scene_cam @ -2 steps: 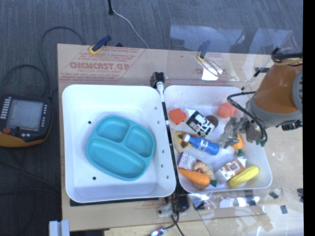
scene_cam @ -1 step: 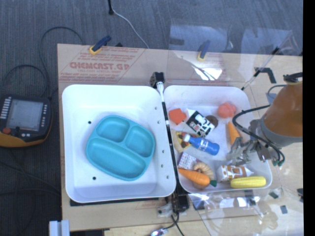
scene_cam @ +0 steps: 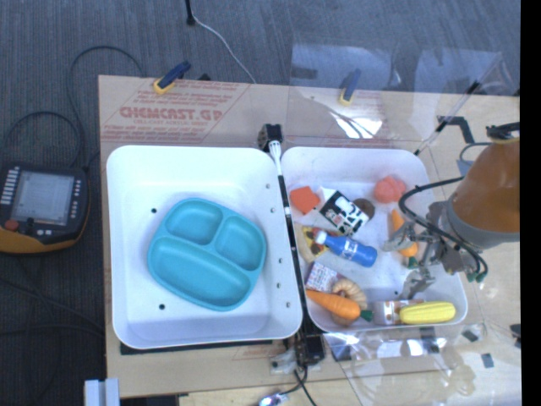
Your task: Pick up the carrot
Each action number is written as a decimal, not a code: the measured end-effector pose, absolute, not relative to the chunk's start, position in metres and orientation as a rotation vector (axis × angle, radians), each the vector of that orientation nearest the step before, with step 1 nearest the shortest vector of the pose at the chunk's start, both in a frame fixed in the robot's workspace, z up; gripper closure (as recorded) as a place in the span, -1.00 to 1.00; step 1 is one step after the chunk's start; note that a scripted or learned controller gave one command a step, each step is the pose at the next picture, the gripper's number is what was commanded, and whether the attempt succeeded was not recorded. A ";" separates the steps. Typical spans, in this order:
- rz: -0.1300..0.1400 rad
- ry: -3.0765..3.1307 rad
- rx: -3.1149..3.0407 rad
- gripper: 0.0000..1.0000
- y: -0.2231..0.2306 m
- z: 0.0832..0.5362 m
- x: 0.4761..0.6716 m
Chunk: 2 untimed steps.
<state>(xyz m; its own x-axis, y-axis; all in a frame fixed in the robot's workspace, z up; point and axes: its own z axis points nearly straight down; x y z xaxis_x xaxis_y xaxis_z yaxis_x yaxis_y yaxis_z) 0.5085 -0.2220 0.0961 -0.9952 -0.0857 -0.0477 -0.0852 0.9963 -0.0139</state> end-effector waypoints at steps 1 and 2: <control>-0.013 3.108 -0.137 1.00 -0.221 0.102 0.505; -0.028 3.081 -0.513 1.00 -0.171 0.094 0.513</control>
<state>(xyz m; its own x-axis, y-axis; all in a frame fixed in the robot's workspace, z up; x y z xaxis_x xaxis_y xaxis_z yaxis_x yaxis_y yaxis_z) 0.5131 -0.1711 0.0937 -0.9459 -0.3240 -0.0148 -0.3237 0.9459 -0.0205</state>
